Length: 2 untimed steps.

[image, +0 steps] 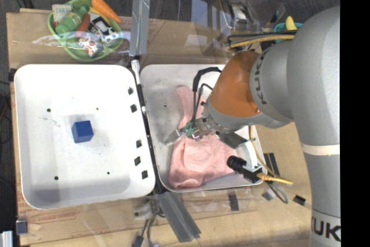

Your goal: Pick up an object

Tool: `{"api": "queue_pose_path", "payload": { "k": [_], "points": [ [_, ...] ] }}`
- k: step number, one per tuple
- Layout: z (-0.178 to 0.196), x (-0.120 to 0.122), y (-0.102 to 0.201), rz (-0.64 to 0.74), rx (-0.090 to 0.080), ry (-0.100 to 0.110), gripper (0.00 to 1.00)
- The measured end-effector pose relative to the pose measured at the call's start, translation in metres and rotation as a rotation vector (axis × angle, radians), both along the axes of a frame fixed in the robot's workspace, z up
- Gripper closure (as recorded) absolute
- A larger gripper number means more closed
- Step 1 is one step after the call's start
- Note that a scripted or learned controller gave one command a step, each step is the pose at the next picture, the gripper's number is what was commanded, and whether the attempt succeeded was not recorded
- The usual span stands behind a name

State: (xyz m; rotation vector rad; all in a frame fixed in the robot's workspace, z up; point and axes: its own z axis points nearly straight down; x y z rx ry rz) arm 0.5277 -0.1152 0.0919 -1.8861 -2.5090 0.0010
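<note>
Pink cloth point(199, 162) lies in right bin point(162, 98), near end. Hand point(195, 131) sits at cloth's upper edge, mid-bin; wide or narrow, can't tell. Blue cube point(82, 131) in left bin point(69, 87), well apart from hand. Green bowl point(72, 52) of toys on desk point(23, 26) behind left bin.

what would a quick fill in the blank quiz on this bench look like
1. The cube in the bin on the view's left is ____ in colour.
2. The pink cloth by the gripper lies in the view's ____ bin.
3. The bowl of toys beyond the bins is ____ in colour.

Missing words: blue; right; green.
</note>
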Motion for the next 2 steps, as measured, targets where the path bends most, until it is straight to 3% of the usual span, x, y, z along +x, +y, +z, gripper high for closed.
{"api": "queue_pose_path", "payload": {
  "k": [1, 2],
  "points": [
    [0.010, 0.001, -0.001, 0.004, -0.001, 0.000, 1.00],
    [0.100, 0.041, 0.037, -0.209, -0.001, 0.000, 1.00]
  ]
}}
